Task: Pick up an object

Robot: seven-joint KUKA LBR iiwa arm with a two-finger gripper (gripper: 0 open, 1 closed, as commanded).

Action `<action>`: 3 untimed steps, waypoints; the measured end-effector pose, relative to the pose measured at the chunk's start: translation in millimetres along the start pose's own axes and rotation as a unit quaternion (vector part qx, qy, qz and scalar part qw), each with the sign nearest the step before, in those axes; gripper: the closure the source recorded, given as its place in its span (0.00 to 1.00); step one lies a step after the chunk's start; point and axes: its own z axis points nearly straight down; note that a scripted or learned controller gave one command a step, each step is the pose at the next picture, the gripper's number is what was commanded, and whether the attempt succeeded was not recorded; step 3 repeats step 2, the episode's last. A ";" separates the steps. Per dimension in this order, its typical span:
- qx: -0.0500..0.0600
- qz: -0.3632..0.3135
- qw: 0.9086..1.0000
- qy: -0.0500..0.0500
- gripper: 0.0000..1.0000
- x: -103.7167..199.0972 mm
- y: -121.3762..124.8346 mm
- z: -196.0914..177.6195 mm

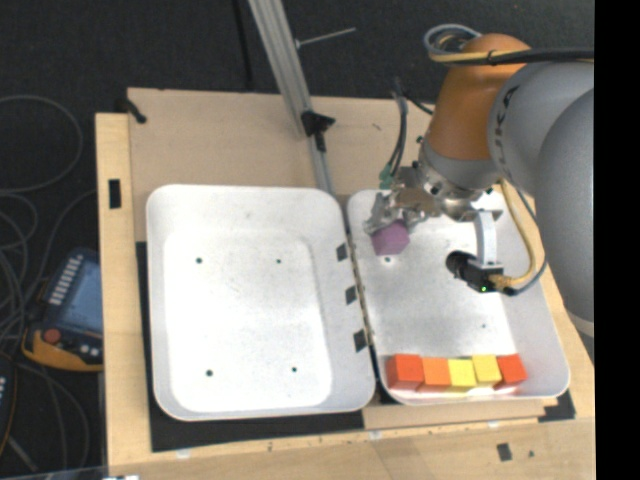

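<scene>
The gripper clasps a purple block between its fingers, above the right bin near its upper left corner. A row of orange and yellow blocks lies along that bin's near edge, beside the left bin.

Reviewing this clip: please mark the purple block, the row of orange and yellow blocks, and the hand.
purple block [390, 238], camera view, on its front face.
row of orange and yellow blocks [456, 370], camera view, on the middle yellow block's top.
hand [394, 215], camera view, at the fingertips just above the purple block.
</scene>
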 end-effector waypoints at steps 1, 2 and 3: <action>0.004 0.001 1.000 0.000 1.00 42.4 -9.6 5.4; 0.001 -0.001 1.000 0.001 1.00 116.2 -35.2 -54.2; 0.001 -0.001 1.000 0.001 1.00 116.2 -35.2 -54.2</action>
